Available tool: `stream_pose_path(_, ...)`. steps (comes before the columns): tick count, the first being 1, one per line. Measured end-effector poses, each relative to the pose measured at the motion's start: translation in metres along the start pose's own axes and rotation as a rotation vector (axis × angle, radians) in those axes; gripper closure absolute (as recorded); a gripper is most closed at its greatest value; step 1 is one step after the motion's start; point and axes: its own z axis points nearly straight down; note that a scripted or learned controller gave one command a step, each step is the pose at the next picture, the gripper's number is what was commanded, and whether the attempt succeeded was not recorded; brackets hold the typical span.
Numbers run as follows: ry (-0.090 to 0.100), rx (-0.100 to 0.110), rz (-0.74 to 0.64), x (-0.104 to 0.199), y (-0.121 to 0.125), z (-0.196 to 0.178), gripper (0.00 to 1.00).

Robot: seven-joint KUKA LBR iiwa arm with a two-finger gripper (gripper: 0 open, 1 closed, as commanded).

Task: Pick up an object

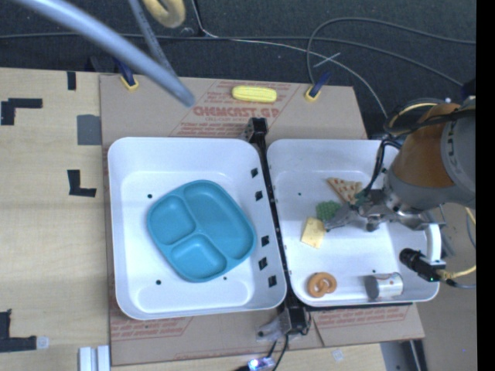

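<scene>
Gripper (334,221) is down in the right bin (294,161), right by the green piece (328,208); can't tell its grip. Cheese wedge (312,233) at 7 o'clock, pretzel (322,284) further at 6.

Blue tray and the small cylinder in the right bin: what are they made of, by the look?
Blue tray: likely moulded plastic, with an even colour, soft rounded compartment edges and a dull sheen. Cylinder: grey with a brighter band along its side, so possibly metal or metallic-painted plastic; too small to tell which.
</scene>
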Motion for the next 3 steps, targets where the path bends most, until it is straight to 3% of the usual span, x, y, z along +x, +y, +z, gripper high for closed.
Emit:
stream_pose_path(1, 0.001, -0.005, -0.002, 0.001, 0.002, -0.014, 1.00)
stream_pose_path(3, -0.004, -0.011, -0.001, 0.008, 0.009, -0.128, 1.00)
